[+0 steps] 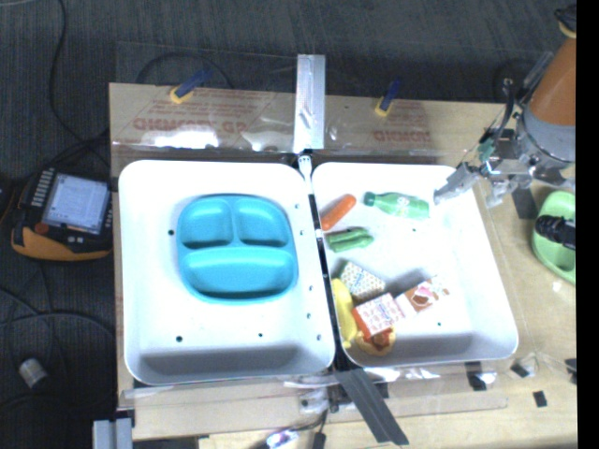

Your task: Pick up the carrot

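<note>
The carrot (338,210) is a small orange piece lying at the upper left of the right bin (473,279), near the divider. My gripper (453,186) hangs over the bin's upper right part, well to the right of the carrot and just right of a green bottle (397,203). Nothing shows between its fingers.
Below the carrot lies a green pickle-like piece (348,239). A yellow banana (343,311), small cartons (375,314) and a checkered packet (360,279) crowd the bin's lower left. The left bin holds a blue divided plate (236,247). A green object (557,232) sits off the bench's right edge.
</note>
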Robot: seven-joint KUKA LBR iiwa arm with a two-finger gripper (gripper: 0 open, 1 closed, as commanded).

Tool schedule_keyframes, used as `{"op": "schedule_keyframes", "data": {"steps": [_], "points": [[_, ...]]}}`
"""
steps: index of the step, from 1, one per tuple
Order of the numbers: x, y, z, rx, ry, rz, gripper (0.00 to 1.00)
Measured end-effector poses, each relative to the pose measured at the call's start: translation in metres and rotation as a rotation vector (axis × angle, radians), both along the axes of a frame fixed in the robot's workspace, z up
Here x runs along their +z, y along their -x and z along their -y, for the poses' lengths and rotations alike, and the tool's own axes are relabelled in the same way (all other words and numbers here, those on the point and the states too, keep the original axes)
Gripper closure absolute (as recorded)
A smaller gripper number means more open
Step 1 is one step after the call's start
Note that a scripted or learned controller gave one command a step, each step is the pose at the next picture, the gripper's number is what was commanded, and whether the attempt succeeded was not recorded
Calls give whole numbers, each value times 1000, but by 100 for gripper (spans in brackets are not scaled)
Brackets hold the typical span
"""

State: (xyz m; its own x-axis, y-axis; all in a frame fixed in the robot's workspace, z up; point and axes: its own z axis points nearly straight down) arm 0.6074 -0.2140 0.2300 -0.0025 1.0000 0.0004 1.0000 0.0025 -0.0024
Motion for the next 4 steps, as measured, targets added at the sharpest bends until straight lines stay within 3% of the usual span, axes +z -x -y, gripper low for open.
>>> {"op": "schedule_keyframes", "data": {"steps": [1,2,3,4], "points": [[-119,-60,5,327,-5,-7,0],[-57,-62,9,504,5,3,0],[-131,-59,9,815,-7,-7,0],[-60,-53,-18,979,2,4,0]]}}
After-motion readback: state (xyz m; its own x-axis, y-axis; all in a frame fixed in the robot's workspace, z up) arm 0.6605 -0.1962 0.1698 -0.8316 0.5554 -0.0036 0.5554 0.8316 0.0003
